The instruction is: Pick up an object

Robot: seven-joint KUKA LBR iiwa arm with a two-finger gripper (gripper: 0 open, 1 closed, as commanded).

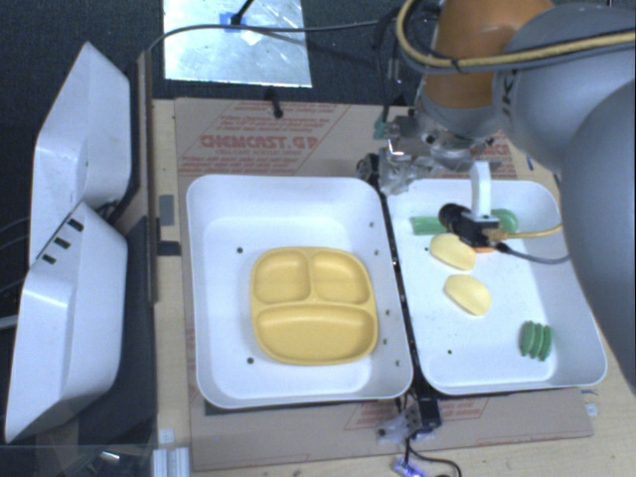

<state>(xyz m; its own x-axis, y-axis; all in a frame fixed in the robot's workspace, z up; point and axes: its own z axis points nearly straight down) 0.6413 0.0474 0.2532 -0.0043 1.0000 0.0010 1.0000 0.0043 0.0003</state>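
At the far left corner of the right bin (497,362), the gripper (396,173) hangs by the rim that meets the left bin (221,266) — whether it is spread or pressed together cannot be told. In the right bin lie the farther yellow piece (453,252) and the nearer yellow piece (467,294), close but apart — a green strip (427,225) behind them, a ridged green piece (535,340) towards the front right. A yellow divided plate (314,304) sits in the left bin.

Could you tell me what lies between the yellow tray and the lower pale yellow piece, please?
Between the tray and that piece, the camera view shows the bins' adjoining rims and bare bin floor.
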